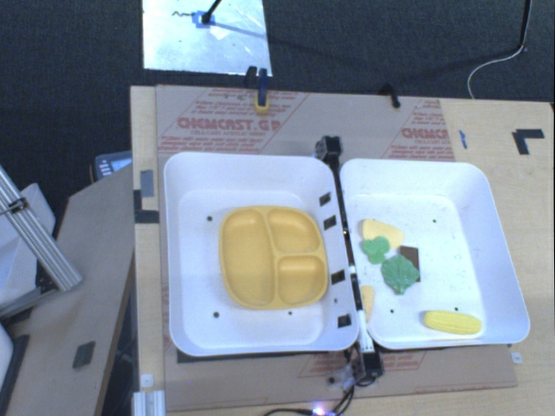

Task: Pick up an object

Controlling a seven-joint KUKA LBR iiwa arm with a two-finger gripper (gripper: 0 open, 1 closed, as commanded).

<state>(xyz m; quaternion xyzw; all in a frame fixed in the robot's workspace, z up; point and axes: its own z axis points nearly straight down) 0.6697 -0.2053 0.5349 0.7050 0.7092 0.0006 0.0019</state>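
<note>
A yellow divided plate is seen at the middle of the left bin. In the right bin, toy foods are clustered near its left wall: a yellow wedge, two green broccoli pieces, a brown piece partly hidden behind the larger one, and a pale piece cut off by the divider. A corn cob lies by the front edge.

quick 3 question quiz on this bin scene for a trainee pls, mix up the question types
1. True or false: the yellow tray lies in the right bin.
2. Which item sits nearest the right bin's front edge? A) corn B) small broccoli C) brown block
3. Fill in: the big broccoli overlaps the ______.

Key
1. False: it lies in the left bin.
2. A
3. brown block
</note>
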